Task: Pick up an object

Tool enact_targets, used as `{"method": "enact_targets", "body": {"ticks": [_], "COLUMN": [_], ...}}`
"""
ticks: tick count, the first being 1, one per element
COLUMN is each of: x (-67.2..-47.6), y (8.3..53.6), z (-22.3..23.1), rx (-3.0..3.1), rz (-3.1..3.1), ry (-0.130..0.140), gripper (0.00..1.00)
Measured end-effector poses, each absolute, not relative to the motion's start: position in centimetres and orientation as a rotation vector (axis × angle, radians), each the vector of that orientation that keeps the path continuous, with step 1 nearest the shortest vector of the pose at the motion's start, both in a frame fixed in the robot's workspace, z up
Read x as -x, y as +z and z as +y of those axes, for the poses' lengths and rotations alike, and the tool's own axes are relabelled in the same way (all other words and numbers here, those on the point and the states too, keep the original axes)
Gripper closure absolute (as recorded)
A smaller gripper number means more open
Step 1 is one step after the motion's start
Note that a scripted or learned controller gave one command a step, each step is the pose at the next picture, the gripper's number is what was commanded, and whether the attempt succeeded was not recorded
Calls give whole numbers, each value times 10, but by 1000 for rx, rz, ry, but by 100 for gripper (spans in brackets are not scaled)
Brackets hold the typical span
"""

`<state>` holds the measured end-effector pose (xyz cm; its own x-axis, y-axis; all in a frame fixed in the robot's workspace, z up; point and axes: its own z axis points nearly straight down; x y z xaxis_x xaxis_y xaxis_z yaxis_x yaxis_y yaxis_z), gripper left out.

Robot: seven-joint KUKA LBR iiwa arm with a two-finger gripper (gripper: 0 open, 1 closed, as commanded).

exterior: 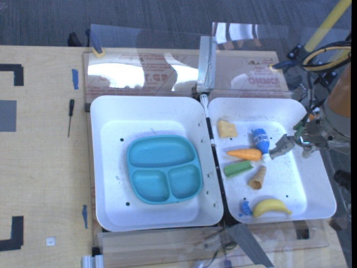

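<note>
Over the right bin (318, 197), pincer (277, 148) hangs low beside the blue bottle (260, 139) and carrot (245, 154), angled for a grab; can't tell its state.

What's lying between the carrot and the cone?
In the camera view, a green piece lies between the carrot and the cone.

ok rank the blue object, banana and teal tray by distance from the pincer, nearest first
From the pincer:
1. blue object, just left of it, right bin.
2. banana, right bin's near edge.
3. teal tray, farthest, left bin.
</note>
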<state>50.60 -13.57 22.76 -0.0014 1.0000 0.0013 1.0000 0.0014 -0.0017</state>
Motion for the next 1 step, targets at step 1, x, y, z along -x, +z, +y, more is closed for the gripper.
{"method": "enact_targets", "body": {"ticks": [1], "x": [-556], "y": [134], "z": [-111], "rx": [2139], "rz": [-2287], "ry": [8], "gripper": [0]}}
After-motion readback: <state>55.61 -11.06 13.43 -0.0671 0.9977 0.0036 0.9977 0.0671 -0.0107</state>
